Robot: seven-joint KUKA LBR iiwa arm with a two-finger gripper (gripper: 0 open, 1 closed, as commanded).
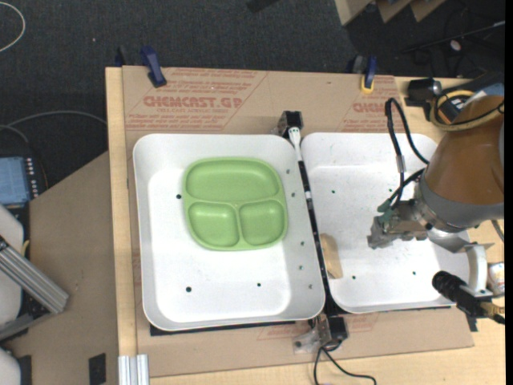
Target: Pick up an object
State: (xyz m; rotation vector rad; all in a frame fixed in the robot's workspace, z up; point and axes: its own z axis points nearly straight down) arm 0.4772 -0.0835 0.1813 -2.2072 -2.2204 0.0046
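Note:
A light green divided plate [234,202] with three compartments lies flat in the left bin [160,279], towards its back. A small tan block-like object [330,257] rests against the left wall of the right bin [353,167], near the front. My gripper [387,233] hangs low over the middle of the right bin, to the right of the tan object and apart from it. The grey wrist and orange band [473,155] rise behind it. Nothing shows between its tips.
Both bins sit on a cardboard sheet [200,99] clamped at the back by a blue clip [151,65] and another clip [368,74]. Black cables [397,139] loop over the right bin's back. A black clamp [291,123] sits at the divider between the bins.

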